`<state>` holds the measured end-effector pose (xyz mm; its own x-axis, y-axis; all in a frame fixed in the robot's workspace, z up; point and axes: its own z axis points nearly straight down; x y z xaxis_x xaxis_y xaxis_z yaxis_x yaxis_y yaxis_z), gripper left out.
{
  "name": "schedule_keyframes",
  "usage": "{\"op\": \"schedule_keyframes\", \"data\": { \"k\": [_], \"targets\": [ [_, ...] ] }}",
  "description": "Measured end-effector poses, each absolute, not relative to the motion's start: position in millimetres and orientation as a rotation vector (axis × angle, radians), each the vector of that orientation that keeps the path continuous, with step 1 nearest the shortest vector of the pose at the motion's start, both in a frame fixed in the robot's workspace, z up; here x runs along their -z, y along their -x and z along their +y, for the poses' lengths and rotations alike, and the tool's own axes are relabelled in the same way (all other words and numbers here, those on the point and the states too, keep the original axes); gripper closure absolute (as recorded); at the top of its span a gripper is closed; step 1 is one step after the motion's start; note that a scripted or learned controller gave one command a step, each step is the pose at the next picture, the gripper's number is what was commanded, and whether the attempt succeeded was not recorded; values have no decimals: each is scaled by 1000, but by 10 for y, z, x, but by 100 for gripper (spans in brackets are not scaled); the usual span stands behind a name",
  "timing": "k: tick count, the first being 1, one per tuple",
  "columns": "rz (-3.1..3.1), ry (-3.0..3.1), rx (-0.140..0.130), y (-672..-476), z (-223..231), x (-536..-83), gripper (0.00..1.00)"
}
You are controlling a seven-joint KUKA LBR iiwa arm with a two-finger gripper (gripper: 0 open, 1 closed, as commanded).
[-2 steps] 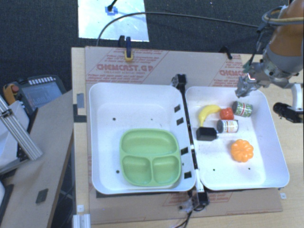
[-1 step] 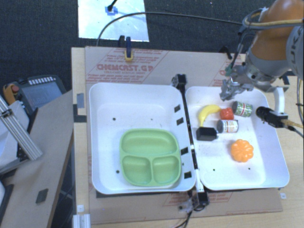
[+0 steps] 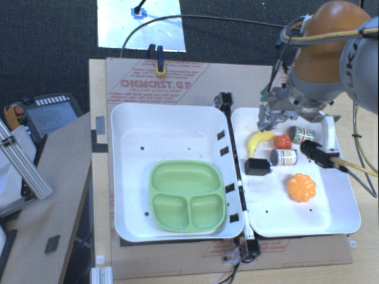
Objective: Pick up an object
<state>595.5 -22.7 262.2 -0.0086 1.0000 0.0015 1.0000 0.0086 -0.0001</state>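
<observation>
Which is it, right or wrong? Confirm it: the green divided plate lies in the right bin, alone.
Wrong on the bin. The camera view shows the green divided plate lying alone in the left bin; the right bin holds the small items.

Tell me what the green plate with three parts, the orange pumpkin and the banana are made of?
The green divided plate looks like smooth molded plastic: even color, soft sheen, rounded rims. The orange pumpkin seems to be a plastic or rubbery toy, judging by its uniform bright color and neat ribs. The banana looks like toy plastic too, plain yellow without marks, though it is too small to be sure.
</observation>
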Motion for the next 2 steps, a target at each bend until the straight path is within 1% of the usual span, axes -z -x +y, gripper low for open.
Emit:
{"op": "schedule_keyframes", "data": {
  "k": [1, 2],
  "targets": [
    [-2230, 2210, 2, -5887, 228, -2578, 100],
    [-2230, 2210, 1, -5726, 627, -2532, 100]
  ]
}}
